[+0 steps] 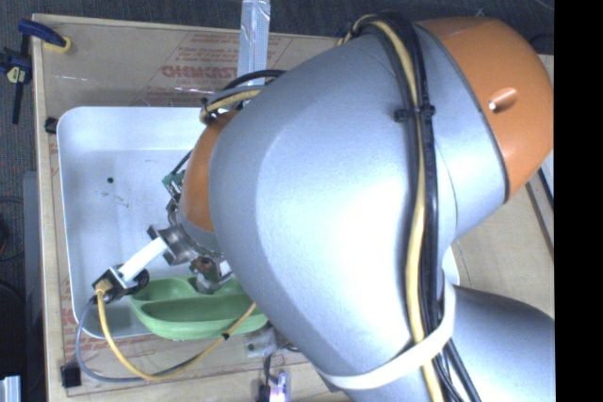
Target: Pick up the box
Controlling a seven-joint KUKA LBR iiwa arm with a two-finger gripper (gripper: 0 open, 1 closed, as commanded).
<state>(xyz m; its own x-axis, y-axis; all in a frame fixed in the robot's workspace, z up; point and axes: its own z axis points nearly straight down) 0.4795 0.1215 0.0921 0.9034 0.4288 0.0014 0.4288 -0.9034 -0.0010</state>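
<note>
One arm (377, 202), grey with an orange band, reaches over the one bin (85, 136) that is in view and covers most of it. The gripper (201, 270) sits low over the near part of that bin. Whether it is released or clenched: cannot tell, the wrist hardware is crowded and partly covered by the arm.

Box: cannot tell where it lies. Nothing in the uncovered part of the bin reads as a box, and the arm hides the bin floor behind and to the right of the gripper.

Count, relative to the gripper:
- One green dish (184, 311), just below it, and seemingly touching it at the dish's upper rim.
- One white bracket (141, 259), sticking out from it to the left.
- One yellow cable (113, 348), running from the bracket's end and looping under the dish.
- Bare bin floor up and to the left, with a few dark specks (110, 182).
- One silvery post (254, 33), well above it, past the bin's far wall.
- Two blue clamps (42, 33), far up-left at the bench's edge.
</note>
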